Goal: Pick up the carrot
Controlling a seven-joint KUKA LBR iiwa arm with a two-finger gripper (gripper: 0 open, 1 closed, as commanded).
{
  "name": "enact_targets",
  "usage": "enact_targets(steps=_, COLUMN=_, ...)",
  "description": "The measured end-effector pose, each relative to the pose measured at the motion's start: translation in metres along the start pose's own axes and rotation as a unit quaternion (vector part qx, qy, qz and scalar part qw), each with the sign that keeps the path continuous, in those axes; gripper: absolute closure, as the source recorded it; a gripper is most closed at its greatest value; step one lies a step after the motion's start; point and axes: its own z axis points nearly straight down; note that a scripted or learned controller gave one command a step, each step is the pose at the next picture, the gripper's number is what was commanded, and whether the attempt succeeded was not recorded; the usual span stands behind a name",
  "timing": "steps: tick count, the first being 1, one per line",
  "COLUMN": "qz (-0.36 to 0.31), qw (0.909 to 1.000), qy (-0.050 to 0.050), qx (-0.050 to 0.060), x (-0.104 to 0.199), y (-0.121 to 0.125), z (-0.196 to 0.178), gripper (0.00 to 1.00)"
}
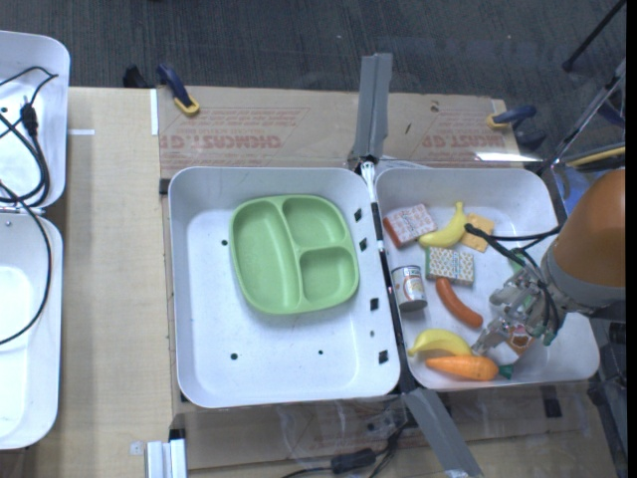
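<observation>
Bench (109,267) of pale wood, with brown cardboard (299,127) laid under two white bins set side by side.

Left bin (199,357): holds a green divided plate (295,253) with three compartments, lying near the bin's upper middle.

Right bin (518,182): crowded with small items. Arm (597,242) comes in from the right edge, orange band showing, wrist angled down into the bin's lower right part.

Gripper (495,339) sits low at the near side of the right bin, just above and to the right of the carrot. How far the tool is spread cannot be told; cables and metal parts clutter it.

Carrot (461,367): orange, lying flat along the right bin's near wall, green tip pointing right. Nothing visibly clasps it.

Yellow banana (439,342) touching the carrot's upper side. Second banana (447,230) farther back, curved. Red sausage (459,303) lying slantwise between them. Small tin can (408,288) on its side near the bin's left wall. Patterned box (450,264) beside the can; reddish packet (408,223) at the back.
</observation>
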Motion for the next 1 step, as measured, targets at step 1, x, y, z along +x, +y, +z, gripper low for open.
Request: enact_targets(steps=1, qz=-0.006, qw=1.0, qy=0.005, qx=0.002, x=0.046, y=0.0601, z=0.0018, gripper=0.0)
